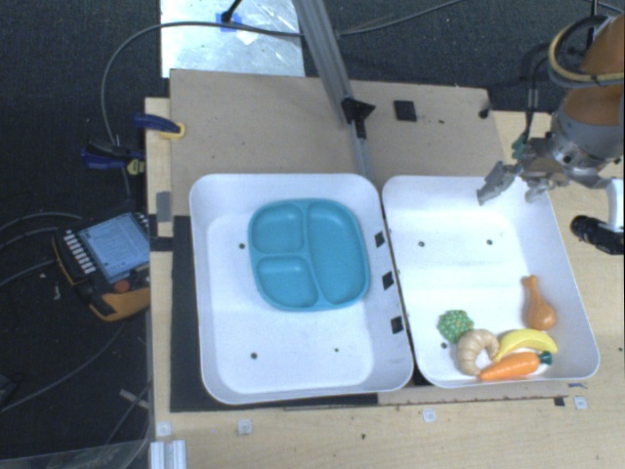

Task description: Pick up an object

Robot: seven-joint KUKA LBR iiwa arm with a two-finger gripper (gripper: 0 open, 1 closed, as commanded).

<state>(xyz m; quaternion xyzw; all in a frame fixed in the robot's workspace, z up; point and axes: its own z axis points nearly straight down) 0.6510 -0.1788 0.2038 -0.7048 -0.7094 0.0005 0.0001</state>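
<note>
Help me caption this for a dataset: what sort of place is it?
Most likely a robotics lab bench. A robot arm reaches over two white bins, toy food lies in the right bin, a blue divided plate in the left, and cables and clamps surround the bench.

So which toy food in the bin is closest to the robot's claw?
The brown drumstick. It lies highest in the right bin, nearest the gripper; the banana, carrot, shrimp and broccoli sit lower.

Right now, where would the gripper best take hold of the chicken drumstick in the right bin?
Probably the drumstick by its narrow upper neck, coming from above: it lies alone, apart from the banana and carrot below, with the bin wall close on its right.
</note>
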